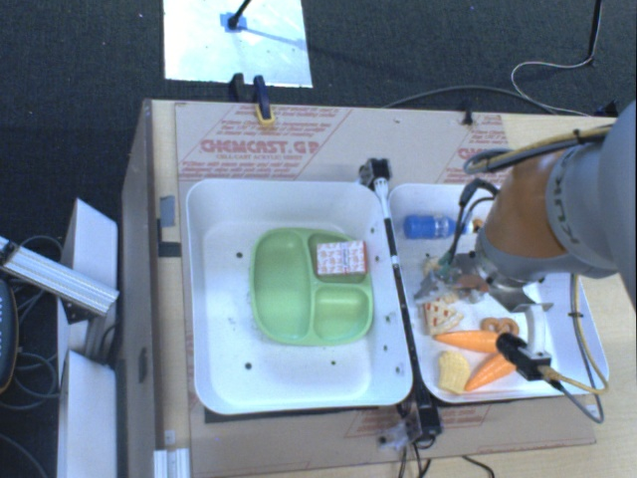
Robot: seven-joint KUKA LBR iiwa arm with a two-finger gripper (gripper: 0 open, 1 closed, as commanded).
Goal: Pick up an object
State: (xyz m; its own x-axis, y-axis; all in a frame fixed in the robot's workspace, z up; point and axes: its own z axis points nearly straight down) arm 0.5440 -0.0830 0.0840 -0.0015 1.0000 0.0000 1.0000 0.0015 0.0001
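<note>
Here the bench (299, 132) is topped with a brown sheet printed in red letters, and it stands on dark carpet (80, 68) with a pale square (234, 28) lying on the floor behind it. Two white bins sit side by side on it. The left bin (224, 366) holds a green divided tray (309, 287), and a small pink-patterned packet (341, 258) rests in the tray's upper right compartment. The right bin (403, 212) holds a blue bottle (428, 227) near its back wall, a wedge of toy food (441, 316), two carrots (483, 352), a pretzel (498, 325) and a yellow piece (454, 371) toward the front.

The arm (557, 212) reaches over the right bin, its gripper (450, 279) low among the toys, just above the wedge. Whether the gripper is released or clenched cannot be told, and no thing is seen in its grasp.
</note>
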